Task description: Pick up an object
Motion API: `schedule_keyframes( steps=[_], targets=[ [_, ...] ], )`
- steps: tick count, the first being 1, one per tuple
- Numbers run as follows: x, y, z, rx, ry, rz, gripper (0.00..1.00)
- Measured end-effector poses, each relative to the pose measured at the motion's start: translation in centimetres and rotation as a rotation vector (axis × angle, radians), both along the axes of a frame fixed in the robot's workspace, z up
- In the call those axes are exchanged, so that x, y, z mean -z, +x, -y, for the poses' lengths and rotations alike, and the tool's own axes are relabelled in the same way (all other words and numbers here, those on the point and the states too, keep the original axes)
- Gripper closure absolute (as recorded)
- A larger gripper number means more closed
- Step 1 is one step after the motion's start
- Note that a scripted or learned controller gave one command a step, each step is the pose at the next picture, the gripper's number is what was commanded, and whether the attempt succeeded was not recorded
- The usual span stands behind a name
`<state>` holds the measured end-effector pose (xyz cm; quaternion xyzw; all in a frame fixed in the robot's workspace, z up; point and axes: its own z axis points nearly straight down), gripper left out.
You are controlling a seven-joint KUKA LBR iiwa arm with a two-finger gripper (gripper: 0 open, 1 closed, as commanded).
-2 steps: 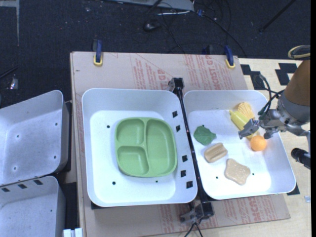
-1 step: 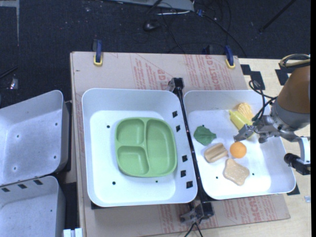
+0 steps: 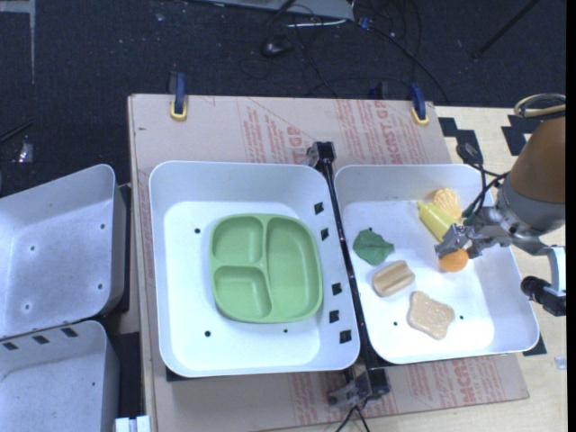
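Two fingers of the claw (image 3: pixel 457 244) sit at an orange ball (image 3: pixel 454 260); their spread cannot be told. Corn cob (image 3: pixel 441 211) lies just above, bin wall (image 3: pixel 526 318) well below.

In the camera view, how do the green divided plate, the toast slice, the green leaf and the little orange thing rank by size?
Largest to smallest:
1. Green divided plate, by far.
2. Toast slice.
3. Green leaf, close to the toast, so that order is unsure.
4. Orange piece, partly hidden by the gripper.

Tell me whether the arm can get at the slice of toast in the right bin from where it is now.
Probably yes. The toast lies flat and alone on the bin floor, apart from the tan bread roll, with nothing over it. The gripper hangs nearby, over the orange ball.
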<state>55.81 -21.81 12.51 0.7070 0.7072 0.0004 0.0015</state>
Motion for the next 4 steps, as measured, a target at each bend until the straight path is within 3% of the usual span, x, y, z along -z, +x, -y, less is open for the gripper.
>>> schedule_keyframes(
  steps=[2,3,4],
  targets=[
    [-9.4,1.6,0.4,-0.002,-0.001,0.003,1.0],
    [-14.8,1.0,-0.3,-0.003,-0.001,0.004,1.0],
    [-15.2,1.5,-5.4,-0.008,0.003,-0.002,1.0]
  ],
)
